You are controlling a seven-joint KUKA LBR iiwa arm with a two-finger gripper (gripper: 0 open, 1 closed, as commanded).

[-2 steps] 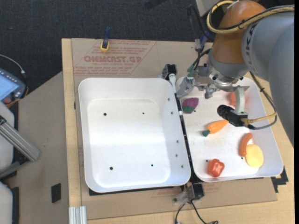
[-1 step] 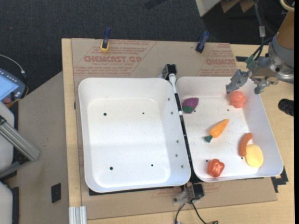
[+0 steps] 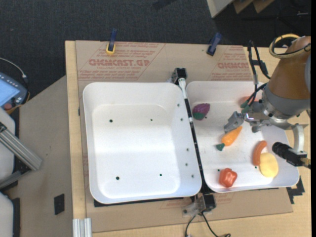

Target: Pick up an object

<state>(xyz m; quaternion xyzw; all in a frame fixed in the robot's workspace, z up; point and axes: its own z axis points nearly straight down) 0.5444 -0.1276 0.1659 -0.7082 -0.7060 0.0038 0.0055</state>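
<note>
Gripper [image 3: 236, 122] poised over the carrot [image 3: 231, 137] in the right bin [image 3: 212, 179].
Whether it was open or closed could not be told; nothing showed in its grasp. The slanted carrot might roll aside if approached off-centre.

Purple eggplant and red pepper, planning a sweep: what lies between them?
Camera view: the carrot lies between the eggplant and pepper, slightly right.

arm [image 3: 289, 83]: reaches in over the right bin [image 3: 217, 179]
gripper [image 3: 235, 122]: just above the carrot [image 3: 229, 138]
right bin: eggplant [image 3: 200, 110], red pepper [image 3: 227, 177], lemon [image 3: 268, 165]
left bin [image 3: 98, 147]: white
</note>
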